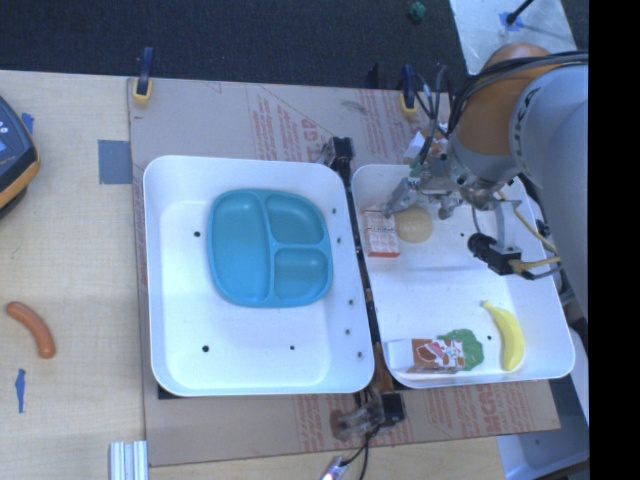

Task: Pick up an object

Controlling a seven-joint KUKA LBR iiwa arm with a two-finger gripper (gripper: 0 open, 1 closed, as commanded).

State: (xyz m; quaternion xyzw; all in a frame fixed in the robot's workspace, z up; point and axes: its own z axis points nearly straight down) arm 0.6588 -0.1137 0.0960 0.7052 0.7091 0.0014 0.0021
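two bins sat side by side on the bench. left bin held a divided tray toward its far half. in the right bin, a round object lay near the far left corner beside a small packet; a banana lay by the right edge, a flat packet along the near edge. a sausage lay on the bench near its left edge.

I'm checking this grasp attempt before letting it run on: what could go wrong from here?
The gripper is low in the right bin, near its far left corner, over a round beige object that touches a small packet. It could nudge both or grab the wrong one. The round object may roll away. The bin's wall is close, so the gripper might strike it.
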